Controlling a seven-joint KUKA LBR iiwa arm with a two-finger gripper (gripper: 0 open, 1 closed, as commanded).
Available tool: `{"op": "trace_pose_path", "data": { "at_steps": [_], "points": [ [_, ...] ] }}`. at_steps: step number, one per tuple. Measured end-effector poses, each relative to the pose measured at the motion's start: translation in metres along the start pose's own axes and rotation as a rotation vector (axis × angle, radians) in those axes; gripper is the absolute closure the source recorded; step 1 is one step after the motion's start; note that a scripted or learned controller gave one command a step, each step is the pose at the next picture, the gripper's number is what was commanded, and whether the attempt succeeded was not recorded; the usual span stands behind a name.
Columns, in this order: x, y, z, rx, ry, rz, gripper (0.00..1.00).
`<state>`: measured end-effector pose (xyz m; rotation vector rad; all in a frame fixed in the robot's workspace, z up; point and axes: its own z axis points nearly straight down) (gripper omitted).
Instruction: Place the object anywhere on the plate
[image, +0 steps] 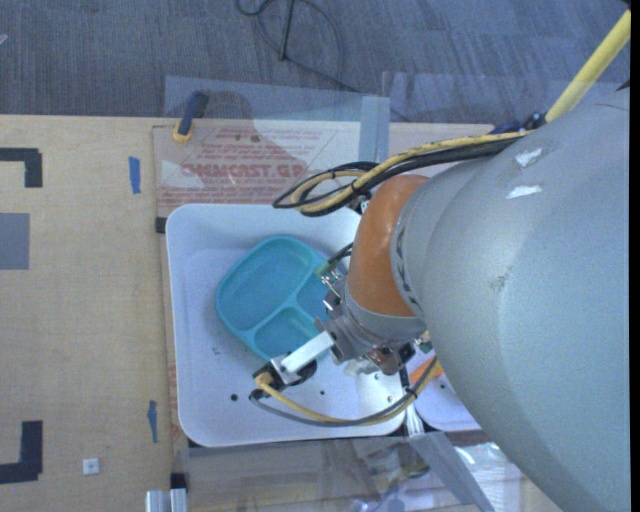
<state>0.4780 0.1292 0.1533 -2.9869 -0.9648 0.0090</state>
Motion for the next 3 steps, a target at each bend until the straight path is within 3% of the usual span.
{"op": "trace_pose_path", "data": {
  "at_steps": [1,2,3],
  "points": [
    [0.033,0.003,-0.161,-0.004,0.001,-0.538,1.00],
    [0.021,0.000,-0.002,-0.002,0.001,-0.374,1.00],
    [0.125,-0.022,-0.017,-0.004,0.002,-0.450,1.00]
  ]
}}
